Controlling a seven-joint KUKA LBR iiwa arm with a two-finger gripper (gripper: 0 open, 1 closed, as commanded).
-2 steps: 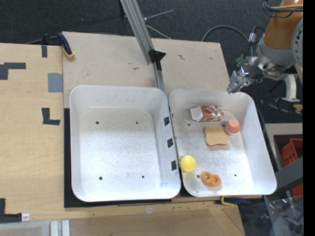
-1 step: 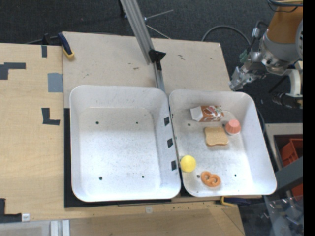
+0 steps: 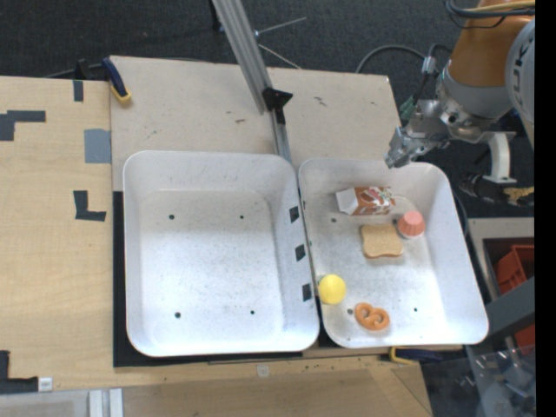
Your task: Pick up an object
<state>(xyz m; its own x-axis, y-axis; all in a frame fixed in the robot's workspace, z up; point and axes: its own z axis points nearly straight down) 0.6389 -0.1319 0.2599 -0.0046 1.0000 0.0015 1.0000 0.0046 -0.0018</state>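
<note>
The left bin (image 3: 208,250) sits bare, its speckled white floor showing 4 small dark holes. Against the shared divider, in the right bin (image 3: 434,302), lies a yellow ball (image 3: 331,289) (possibly a toy lemon), touching or nearly touching that wall. Just right of it, near the front rim, is a small orange pretzel (image 3: 372,317). Farther back lie a white wrapped snack packet (image 3: 368,201) with red print, its long axis running roughly left to right, a tan bread slice (image 3: 381,241) lying flat just in front of it, and a pink round piece (image 3: 411,224) beside the slice's right corner.

The gripper (image 3: 401,156) hangs at the right bin's back rim, above and slightly right of the packet; at this slant its tip is small and dark, so I cannot tell how it is set. Nothing is visibly held.

The packet is probably the nearest candidate: it lies forward and a little left of the claw, so a short reach into the bin and a descent would meet it, closing across its short axis. The bin floor is flat and smooth, and the packet has free space on its back and left sides, while the slice and pink piece crowd its front right.
</note>
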